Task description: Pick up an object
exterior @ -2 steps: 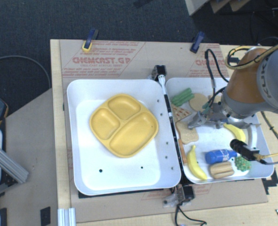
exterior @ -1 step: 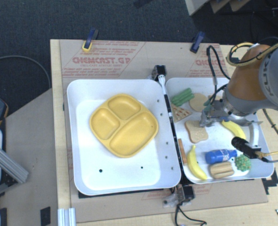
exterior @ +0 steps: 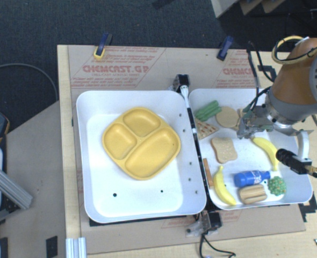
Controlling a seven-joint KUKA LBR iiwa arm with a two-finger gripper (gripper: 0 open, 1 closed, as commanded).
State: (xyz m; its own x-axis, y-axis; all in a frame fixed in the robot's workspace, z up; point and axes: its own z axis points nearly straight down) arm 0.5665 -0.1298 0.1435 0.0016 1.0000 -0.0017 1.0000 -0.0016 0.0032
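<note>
Toy food lies scattered in the right bin (exterior: pixel 303 190); the gripper (exterior: pixel 248 129) hangs over its far half, and whether it is open or closed cannot be told, nor does anything show held in it. Just beside the gripper lies a tan round piece (exterior: pixel 228 117), with a green bean pod (exterior: pixel 207 110) toward the far left corner. A bread slice (exterior: pixel 224 150) sits mid-bin. Along the near edge rest a banana (exterior: pixel 222 186), a blue can (exterior: pixel 251 177), a hot dog (exterior: pixel 253 194) and broccoli (exterior: pixel 277 185). A yellow divided plate (exterior: pixel 142 142) fills the left bin (exterior: pixel 94 192).
</note>
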